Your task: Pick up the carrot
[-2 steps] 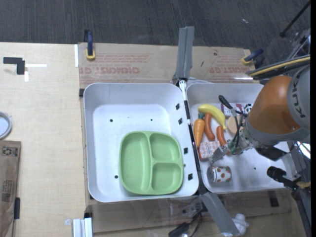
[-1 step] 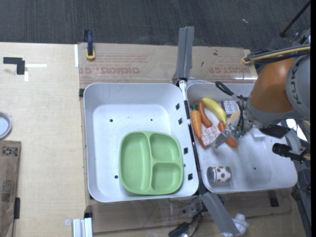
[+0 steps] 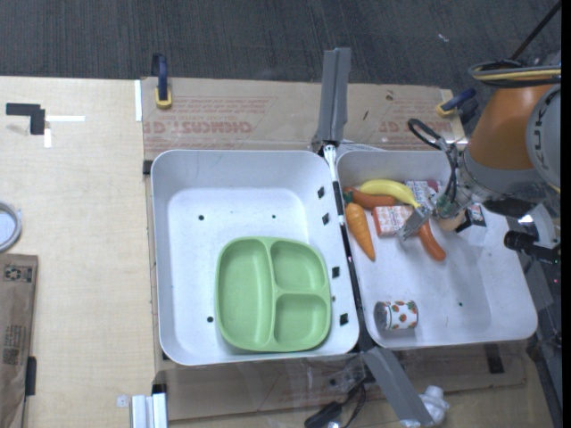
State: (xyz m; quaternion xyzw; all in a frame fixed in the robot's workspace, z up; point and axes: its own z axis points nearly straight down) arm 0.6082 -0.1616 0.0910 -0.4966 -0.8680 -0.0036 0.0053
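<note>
Camera view shows a green plate [image 3: 272, 292] in the left bin [image 3: 178, 239]. At three o'clock from it, in the right bin [image 3: 500, 315], lies the carrot [image 3: 360, 230], with a banana [image 3: 389, 188] beside it. The gripper [image 3: 417, 226] hangs over another orange veggie [image 3: 431, 241]; I cannot tell if its fingers are apart. It might grab that one by mistake.

Smooth matt-green plastic plate [image 3: 273, 294] in a white plastic bin [image 3: 178, 239] — glossy carrot [image 3: 360, 229], pale wooden bench [image 3: 71, 239].

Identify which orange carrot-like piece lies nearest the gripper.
The one right of the red-and-white box, directly under the gripper: carrot. The other lies by the divider.
</note>
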